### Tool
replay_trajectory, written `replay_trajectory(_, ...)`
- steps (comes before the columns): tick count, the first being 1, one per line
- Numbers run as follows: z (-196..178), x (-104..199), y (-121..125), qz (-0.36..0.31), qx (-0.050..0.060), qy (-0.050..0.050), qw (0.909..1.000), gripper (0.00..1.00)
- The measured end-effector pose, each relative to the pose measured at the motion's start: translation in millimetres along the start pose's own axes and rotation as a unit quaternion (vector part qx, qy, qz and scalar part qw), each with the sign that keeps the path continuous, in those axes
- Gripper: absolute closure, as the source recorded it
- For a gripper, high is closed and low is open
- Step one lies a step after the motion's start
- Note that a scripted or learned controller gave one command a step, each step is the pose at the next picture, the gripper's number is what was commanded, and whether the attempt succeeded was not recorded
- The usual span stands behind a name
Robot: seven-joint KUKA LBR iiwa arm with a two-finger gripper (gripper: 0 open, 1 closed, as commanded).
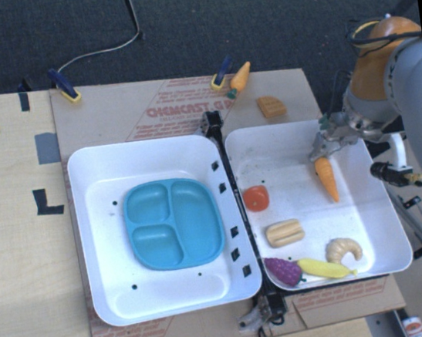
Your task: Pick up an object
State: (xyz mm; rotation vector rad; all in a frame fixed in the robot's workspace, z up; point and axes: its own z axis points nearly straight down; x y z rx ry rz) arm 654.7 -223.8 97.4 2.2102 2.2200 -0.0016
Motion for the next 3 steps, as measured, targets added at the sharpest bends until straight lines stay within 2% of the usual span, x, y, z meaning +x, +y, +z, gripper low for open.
replay_trajectory(1,9.5,27.8,-79.6,0.002,0.001,0.003,1.0000,1.00)
replay_trajectory(2,-130.7,98.6,-96.7,0.001,0.003,0.004,1.0000,1.00)
replay_trajectory(3,-108.5,194.9,-42.9,0.001,0.004,0.004,1.0000,1.00)
